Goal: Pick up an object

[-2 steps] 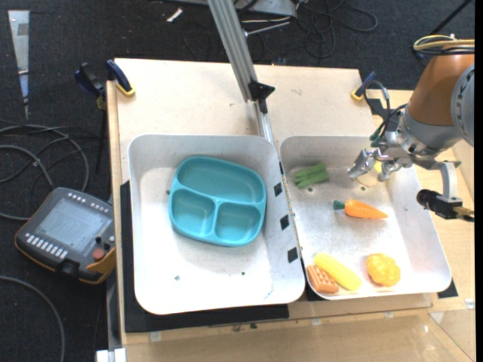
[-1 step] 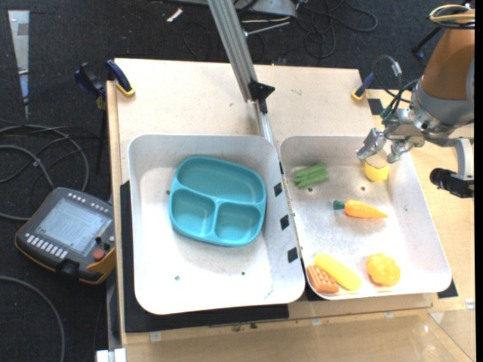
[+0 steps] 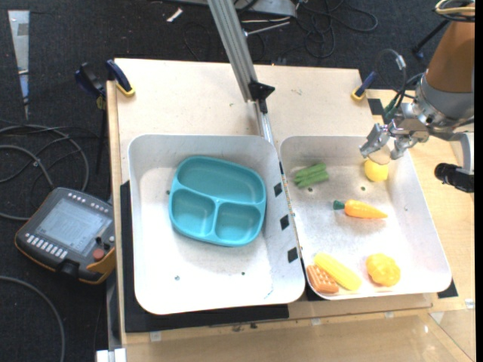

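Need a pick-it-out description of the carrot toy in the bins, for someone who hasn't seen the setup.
Look at the right-hand white bin, the one without the blue tray. Near its middle lies the carrot, on its side, below the green bean toy and the small yellow ball. It is the only orange, tapered piece with a green tip.

The arm (image 3: 453, 59) comes in from the right side, at the far end of the bench. Its orange band sits high by the right edge, with the grey wrist (image 3: 434, 111) below it, bent leftward and down. The gripper (image 3: 385, 151) hangs at the end of the wrist, pointing down and a little left. Its two pale fingers (image 3: 373, 143) stand slightly apart, tips low.
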Robot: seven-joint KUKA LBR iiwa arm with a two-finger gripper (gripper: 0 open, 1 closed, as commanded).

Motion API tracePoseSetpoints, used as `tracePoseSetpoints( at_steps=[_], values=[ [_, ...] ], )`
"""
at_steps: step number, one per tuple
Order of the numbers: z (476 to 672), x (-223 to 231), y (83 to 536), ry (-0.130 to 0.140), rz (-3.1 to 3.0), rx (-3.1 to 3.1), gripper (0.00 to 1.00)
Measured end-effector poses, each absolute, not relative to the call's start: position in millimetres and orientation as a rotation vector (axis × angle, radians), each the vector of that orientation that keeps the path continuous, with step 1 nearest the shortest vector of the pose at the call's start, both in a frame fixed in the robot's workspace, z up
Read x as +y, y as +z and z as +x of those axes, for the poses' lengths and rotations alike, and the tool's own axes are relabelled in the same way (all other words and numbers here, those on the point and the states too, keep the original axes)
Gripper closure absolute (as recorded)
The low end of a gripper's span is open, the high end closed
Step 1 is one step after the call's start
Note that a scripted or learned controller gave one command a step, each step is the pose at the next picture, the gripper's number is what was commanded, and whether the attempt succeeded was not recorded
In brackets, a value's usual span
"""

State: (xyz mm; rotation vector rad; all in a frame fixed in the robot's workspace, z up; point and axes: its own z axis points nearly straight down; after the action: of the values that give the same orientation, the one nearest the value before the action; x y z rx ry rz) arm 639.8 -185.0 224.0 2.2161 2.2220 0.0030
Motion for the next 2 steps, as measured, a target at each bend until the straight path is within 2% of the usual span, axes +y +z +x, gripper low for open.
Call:
tracePoseSetpoints(
  at_steps=[2],
  values=[
    [646.3,-79.1,242.9,0.003,2.213,2.23,1.0]
  ],
)
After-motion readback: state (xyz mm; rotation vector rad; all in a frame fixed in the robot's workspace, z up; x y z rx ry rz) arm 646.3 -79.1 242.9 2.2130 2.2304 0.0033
